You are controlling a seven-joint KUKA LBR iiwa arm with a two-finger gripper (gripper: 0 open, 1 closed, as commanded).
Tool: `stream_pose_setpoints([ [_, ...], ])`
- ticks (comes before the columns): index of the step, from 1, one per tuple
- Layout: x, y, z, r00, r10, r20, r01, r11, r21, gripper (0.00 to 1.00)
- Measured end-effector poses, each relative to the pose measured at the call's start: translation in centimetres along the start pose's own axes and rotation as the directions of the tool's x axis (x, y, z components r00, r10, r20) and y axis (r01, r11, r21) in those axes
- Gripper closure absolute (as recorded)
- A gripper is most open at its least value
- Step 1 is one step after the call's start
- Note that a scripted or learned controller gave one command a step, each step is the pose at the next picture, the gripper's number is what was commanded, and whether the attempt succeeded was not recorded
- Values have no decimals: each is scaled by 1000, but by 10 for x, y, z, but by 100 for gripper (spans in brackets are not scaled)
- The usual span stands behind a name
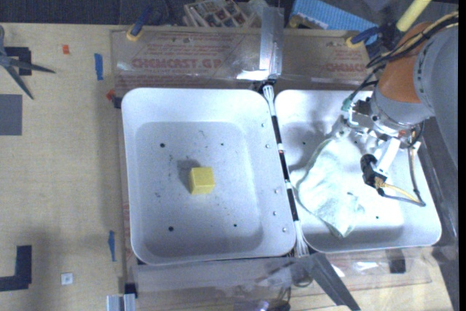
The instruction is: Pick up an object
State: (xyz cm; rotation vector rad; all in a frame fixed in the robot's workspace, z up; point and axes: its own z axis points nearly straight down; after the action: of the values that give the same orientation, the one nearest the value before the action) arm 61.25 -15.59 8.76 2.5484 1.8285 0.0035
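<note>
The hand (354, 120) is positioned above the crumpled pale cloth (329, 186); its state cannot be told. The cloth is judged light and limp, best pinched at a raised fold.

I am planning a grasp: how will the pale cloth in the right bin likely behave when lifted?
The cloth lies crumpled in soft folds, so it is probably floppy and would hang down when lifted. It looks thin, so likely light. A push would probably bunch it up rather than slide it whole.
</note>
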Motion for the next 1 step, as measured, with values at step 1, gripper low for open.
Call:
stream_pose_setpoints([
  [1,3,1,-12,1000,-3,-1,3,1000,-4,100],
])
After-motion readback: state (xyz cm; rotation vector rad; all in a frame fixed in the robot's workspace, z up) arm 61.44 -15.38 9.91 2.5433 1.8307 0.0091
